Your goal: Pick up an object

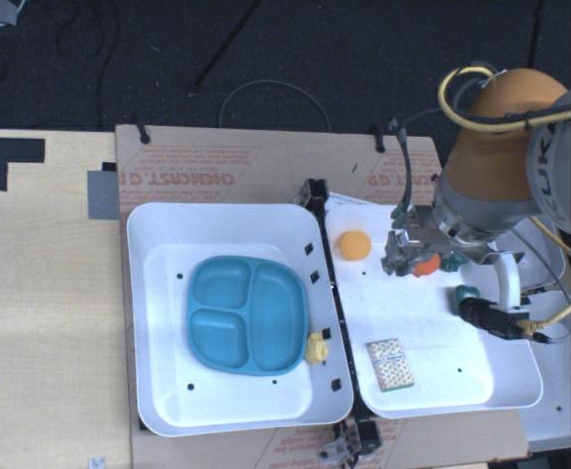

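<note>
The arm (505,154) hangs over the right bin (501,384). You cannot tell the tool's (410,255) grip. Lower slowly onto the ball (354,245) at nine o'clock.

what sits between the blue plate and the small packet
In the camera view, a small yellow object beside the blue divided plate, then the bins' black divider, before the packet.

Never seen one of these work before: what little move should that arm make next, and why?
Probably lower the hand a little. It hangs over the right bin with a small red-orange thing right at it, though whether that is already gripped is unclear. The orange ball lies close to its left, so it should drop straight.
</note>
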Controlling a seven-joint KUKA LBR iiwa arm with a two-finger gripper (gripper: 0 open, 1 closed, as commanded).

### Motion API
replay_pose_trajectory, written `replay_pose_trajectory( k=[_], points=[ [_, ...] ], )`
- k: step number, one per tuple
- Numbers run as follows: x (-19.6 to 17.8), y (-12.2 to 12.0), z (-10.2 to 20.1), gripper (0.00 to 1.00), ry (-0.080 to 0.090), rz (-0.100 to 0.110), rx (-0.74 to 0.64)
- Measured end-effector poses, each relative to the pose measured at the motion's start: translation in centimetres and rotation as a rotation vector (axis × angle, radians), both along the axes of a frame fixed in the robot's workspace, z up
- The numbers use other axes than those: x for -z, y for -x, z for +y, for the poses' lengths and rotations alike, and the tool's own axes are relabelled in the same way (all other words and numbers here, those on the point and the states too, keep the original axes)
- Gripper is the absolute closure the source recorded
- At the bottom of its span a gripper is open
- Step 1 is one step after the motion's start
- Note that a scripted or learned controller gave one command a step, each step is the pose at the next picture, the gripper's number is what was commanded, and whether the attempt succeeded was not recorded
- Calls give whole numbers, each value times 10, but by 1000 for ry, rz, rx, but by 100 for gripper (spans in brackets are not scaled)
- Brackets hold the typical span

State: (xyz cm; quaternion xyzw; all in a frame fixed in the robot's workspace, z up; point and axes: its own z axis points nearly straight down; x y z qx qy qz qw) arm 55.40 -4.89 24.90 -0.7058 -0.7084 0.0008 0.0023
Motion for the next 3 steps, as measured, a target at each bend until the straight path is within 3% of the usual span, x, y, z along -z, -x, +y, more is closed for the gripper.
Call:
replay_pose_trajectory(
  k=[3],
  points=[
    [11,6,152,100,1,2,-1]
  ],
)
